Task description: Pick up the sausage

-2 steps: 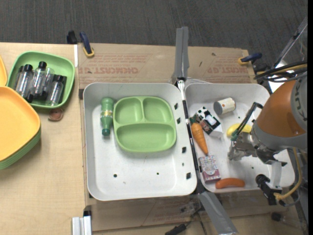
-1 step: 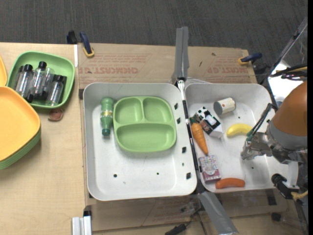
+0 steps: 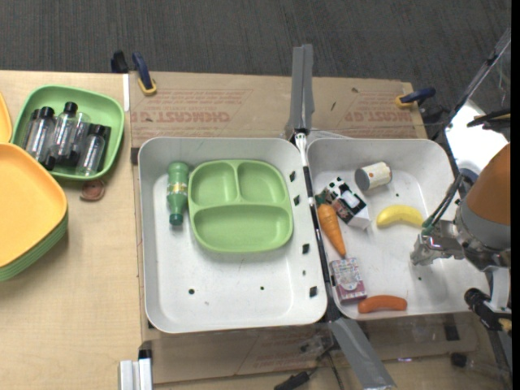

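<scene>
A: Where is the short orange-red plastic sausage (image 3: 383,304)?

B: At 6 o'clock in the right shallow white bin (image 3: 435,157), lying flat just beside a small pink printed packet (image 3: 350,279).

A: And the gripper (image 3: 426,249)?

B: At 3 o'clock in that bin, near the yellow toy banana (image 3: 400,215); it holds nothing, though whether it's parted I cannot tell.

A: Best approach?

B: I'd swing toward 7 o'clock and straddle the sausage's narrow width, clear of the packet.

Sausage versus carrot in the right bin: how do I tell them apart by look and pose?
The sausage is red-orange and even in width, with rounded ends; the carrot is brighter orange and tapers to a point, with a dark green top. The sausage lies nearly level along the near wall; the carrot runs lengthwise beside the divider. The sausage looks shorter than the carrot. Both lie flat in the right bin.
</scene>
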